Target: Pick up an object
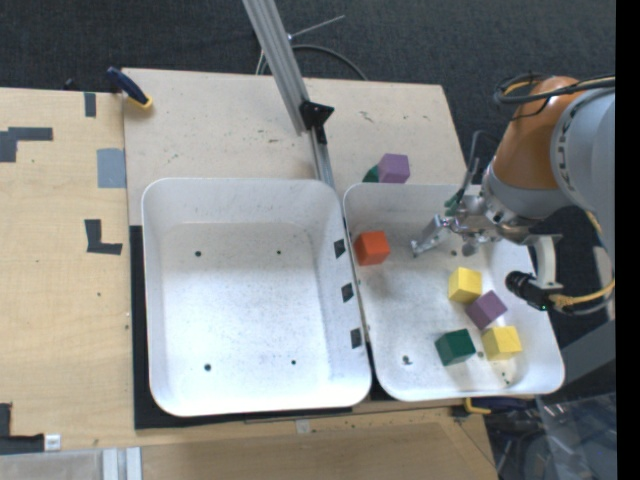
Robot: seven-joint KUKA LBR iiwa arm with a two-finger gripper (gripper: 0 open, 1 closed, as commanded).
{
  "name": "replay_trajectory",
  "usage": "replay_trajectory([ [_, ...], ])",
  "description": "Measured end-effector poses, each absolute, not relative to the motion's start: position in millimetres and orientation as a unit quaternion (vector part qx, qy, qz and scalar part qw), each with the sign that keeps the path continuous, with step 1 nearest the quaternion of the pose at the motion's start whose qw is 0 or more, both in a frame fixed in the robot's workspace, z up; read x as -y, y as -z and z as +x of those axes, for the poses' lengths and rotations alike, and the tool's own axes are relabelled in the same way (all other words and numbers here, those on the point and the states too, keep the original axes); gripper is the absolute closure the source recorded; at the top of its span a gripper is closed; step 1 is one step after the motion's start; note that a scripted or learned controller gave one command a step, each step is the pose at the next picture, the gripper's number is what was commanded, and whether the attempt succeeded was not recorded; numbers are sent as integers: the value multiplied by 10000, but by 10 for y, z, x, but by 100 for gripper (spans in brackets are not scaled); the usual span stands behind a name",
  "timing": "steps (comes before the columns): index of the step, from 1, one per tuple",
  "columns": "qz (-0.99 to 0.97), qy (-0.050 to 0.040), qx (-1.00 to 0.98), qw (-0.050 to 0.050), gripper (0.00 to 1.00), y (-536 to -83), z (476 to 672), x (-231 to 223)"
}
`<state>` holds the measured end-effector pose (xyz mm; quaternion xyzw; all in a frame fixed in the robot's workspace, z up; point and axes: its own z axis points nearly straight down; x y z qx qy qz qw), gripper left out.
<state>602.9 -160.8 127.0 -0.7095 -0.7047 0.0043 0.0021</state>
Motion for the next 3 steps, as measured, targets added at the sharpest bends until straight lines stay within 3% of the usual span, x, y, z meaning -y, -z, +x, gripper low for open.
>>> replay_trajectory([
  [1,-7060,-3,7082,2,0,-894,6477,1512],
  [2,-7079,-98,7062,59,0,-908,6778,1302],
  [3,-7077,-30,7063,168,0,-868,6768,2032],
])
